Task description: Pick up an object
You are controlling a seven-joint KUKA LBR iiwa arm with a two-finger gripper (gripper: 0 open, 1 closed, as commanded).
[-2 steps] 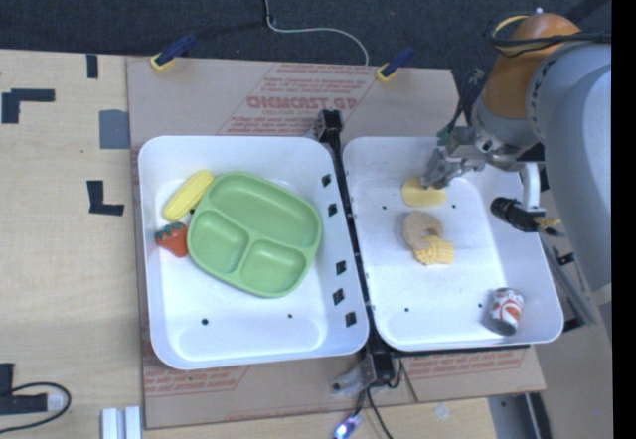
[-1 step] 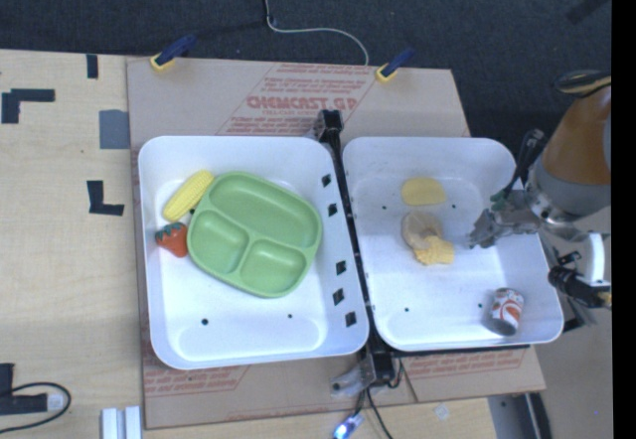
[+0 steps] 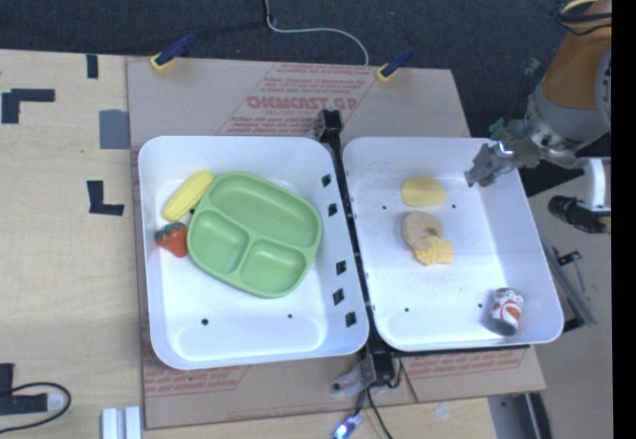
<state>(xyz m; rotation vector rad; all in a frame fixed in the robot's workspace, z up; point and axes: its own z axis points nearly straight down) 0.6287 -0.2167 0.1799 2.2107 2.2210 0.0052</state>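
yellow lump [image 3: 424, 193] (flat) in right bin [image 3: 517, 228]

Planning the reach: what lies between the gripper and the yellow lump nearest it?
Bare white bin floor between gripper and yellow lump, per the camera view.

Red print on cardboard sheet [image 3: 298, 99], upside down, not legible.

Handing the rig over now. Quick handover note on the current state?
Tool: over the right bin's far right rim, nothing seen in it; open or shut can't be told.
Right bin: yellow piece, tan piece touching a yellow crinkled piece, small can in the near right corner.
Left bin: green divided plate, corn, red item.
Done: nothing lifted. Left: pick any object.
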